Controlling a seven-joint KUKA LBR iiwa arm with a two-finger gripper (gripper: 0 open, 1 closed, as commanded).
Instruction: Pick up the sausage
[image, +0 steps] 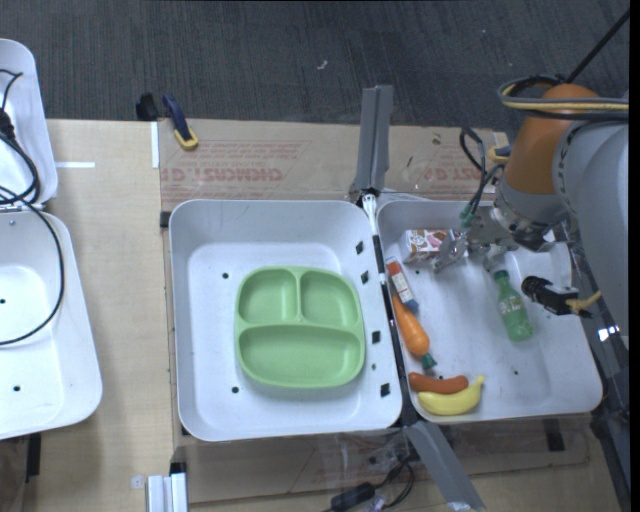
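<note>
Sausage (438, 382) lengthwise left-right, beside banana (452, 399)

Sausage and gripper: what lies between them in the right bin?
In the camera view, mostly bare white bin floor separates the gripper from the sausage; the carrot lies just left of that line.

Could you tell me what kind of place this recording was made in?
Probably a robotics lab bench set up for pick trials: two white bins on a taped cardboard surface, toy food such as a sausage and banana, and loose cables.
</note>
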